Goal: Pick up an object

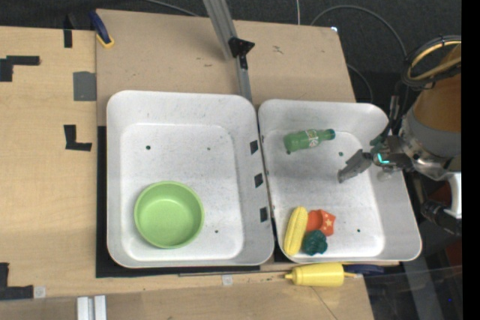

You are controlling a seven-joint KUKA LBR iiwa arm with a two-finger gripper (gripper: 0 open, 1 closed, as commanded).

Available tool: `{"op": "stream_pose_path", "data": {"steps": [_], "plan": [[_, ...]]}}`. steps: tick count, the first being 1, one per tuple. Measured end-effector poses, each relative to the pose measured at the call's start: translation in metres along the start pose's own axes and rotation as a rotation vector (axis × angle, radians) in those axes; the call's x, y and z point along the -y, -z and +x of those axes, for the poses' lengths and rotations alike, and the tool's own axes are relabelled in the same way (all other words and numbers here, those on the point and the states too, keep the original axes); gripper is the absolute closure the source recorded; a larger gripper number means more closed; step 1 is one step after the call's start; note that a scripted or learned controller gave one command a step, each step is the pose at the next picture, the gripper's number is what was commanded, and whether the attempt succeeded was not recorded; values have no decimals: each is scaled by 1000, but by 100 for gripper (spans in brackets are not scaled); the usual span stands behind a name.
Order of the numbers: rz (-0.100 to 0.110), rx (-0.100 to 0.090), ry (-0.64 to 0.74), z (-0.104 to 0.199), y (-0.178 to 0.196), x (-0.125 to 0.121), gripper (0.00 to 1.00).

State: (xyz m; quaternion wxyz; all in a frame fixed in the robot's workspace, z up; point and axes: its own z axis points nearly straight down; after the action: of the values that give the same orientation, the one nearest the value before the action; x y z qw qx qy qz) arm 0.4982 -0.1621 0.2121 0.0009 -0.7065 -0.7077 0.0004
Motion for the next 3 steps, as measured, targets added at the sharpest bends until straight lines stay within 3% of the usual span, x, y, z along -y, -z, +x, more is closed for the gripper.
{"op": "stream_pose_path", "data": {"steps": [3], "plan": [[-1,1,-1,1,-123,3,0]]}}
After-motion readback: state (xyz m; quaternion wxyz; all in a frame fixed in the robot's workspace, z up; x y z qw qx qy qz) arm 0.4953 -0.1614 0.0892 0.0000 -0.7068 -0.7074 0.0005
